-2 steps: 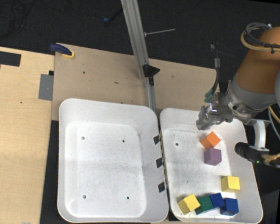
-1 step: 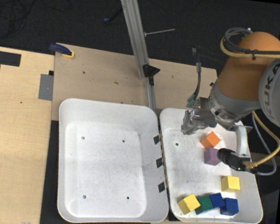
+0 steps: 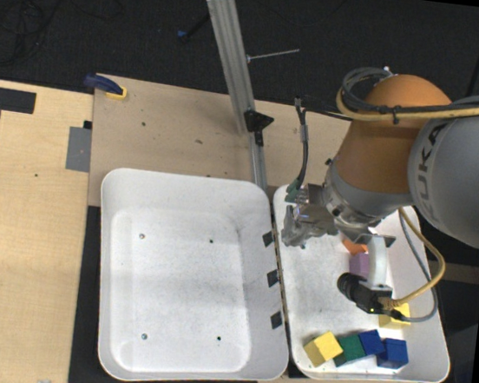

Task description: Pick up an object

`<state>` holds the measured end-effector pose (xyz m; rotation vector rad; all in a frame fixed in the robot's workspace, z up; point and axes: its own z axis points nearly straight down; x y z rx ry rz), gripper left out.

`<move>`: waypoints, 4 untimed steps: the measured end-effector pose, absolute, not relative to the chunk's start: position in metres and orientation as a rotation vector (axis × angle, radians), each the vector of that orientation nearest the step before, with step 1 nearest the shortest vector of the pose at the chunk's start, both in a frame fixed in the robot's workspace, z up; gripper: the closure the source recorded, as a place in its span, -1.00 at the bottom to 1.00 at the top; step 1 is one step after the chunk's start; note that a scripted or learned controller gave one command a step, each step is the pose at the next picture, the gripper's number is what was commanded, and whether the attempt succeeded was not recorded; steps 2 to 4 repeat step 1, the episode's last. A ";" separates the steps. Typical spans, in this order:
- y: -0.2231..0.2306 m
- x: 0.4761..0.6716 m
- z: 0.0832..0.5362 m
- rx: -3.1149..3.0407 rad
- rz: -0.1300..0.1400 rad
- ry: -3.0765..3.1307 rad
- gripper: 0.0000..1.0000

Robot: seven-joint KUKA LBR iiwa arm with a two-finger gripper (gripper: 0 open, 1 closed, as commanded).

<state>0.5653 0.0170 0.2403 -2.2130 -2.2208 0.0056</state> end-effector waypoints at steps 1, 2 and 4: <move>0.058 0.530 0.245 -2.214 0.006 -2.221 1.00; 0.058 0.530 0.245 -2.214 0.006 -2.221 1.00; 0.058 0.530 0.245 -2.214 0.006 -2.221 1.00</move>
